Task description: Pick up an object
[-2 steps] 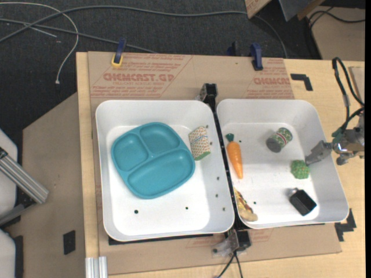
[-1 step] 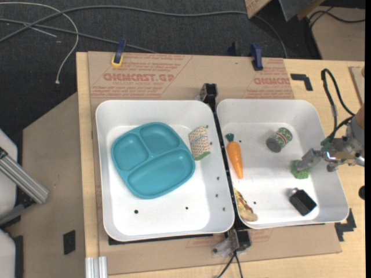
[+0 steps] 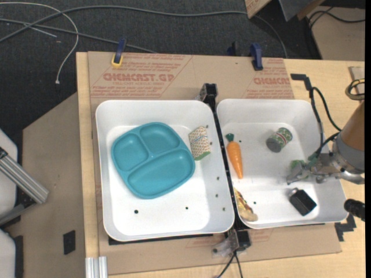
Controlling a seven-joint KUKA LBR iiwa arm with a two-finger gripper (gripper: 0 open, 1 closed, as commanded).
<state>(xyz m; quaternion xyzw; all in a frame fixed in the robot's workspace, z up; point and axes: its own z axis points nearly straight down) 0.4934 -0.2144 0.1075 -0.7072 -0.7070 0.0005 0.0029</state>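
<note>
My gripper [image 3: 297,171] hangs low over the right part of the right bin [image 3: 264,110], reaching in from the right edge. Nothing can be seen held in it. A small grey and green can [image 3: 279,139] lies on its side up and to the left of the gripper. A black block [image 3: 302,201] lies just below the gripper, near the bin's front right corner. An orange carrot [image 3: 235,157] with a green top lies along the bin's left side. A yellowish brown scrap [image 3: 245,207] sits in the front left corner.
The left bin [image 3: 116,112] holds a blue divided plate [image 3: 153,158] and a patterned paper cup [image 3: 200,142] lying beside the plate's right edge. A black divider clamp [image 3: 208,91] sits between the bins at the back.
</note>
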